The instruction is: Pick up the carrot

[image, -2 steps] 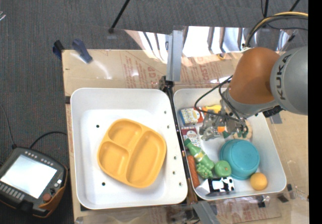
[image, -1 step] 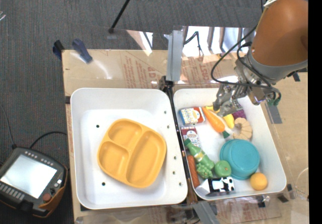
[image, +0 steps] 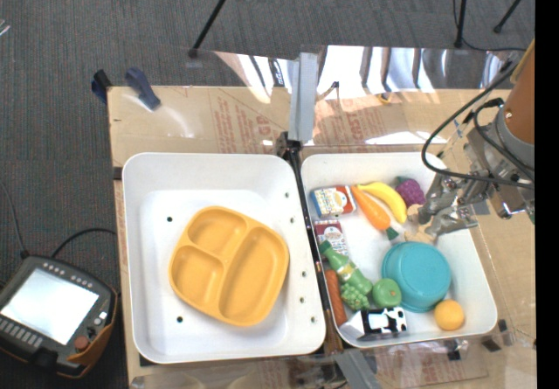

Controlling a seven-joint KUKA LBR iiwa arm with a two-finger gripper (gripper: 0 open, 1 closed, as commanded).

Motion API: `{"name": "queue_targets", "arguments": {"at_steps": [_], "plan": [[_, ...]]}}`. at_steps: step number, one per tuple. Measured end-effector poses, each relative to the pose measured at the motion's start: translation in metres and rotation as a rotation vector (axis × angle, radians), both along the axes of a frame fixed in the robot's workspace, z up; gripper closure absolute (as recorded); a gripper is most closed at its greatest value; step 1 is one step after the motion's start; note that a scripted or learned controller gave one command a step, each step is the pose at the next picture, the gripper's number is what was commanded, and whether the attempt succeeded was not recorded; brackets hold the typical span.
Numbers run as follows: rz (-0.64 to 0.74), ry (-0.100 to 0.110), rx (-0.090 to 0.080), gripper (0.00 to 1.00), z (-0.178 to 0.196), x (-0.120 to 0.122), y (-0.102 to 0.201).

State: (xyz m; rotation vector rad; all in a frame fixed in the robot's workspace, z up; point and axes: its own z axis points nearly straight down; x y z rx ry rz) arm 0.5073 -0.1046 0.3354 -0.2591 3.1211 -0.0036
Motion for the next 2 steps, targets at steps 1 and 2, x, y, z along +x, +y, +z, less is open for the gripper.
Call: {"name": "queue_targets", "arguments": {"at_steps": [1,2], "plan": [[0.207,0.006,0.000,1.00,0.040,-0.002,-0.084],[0.560,0.011,0.003,1.00,-0.040,-0.016,-0.107]]}}
